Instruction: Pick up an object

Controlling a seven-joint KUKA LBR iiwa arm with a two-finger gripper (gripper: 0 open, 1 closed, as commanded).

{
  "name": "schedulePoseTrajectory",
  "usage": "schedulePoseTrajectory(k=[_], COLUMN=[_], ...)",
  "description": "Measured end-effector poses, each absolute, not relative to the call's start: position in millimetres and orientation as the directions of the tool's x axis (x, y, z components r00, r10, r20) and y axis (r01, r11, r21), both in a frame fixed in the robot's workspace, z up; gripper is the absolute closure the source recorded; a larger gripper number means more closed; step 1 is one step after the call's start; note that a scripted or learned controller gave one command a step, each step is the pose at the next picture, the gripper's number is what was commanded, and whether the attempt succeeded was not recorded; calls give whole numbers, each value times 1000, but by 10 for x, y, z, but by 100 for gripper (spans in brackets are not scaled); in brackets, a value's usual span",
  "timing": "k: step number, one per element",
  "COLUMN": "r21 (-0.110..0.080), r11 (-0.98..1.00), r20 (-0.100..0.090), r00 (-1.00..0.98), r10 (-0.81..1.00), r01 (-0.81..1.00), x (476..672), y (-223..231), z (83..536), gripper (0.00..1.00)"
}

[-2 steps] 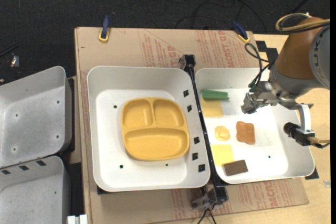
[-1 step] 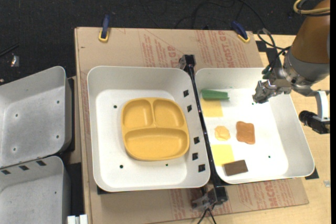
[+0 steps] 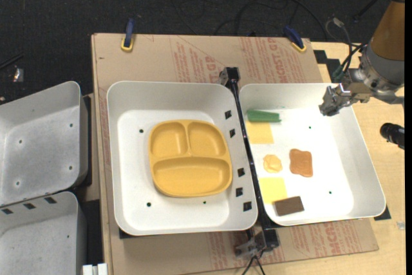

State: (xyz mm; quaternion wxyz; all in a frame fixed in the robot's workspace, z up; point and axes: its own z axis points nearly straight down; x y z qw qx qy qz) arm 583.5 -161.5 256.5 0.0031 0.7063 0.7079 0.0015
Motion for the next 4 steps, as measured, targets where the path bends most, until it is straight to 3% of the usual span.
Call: schedulePoseTrajectory(k=[2, 4], r21=[-3, 0], r11=[8, 9], r20=[2, 2], r00=[-8, -9], r10=[1000, 1000], r01=[1000, 1000], x=[5619, 5423], y=[-403, 665], z=[2478, 2429], gripper=[100, 100])
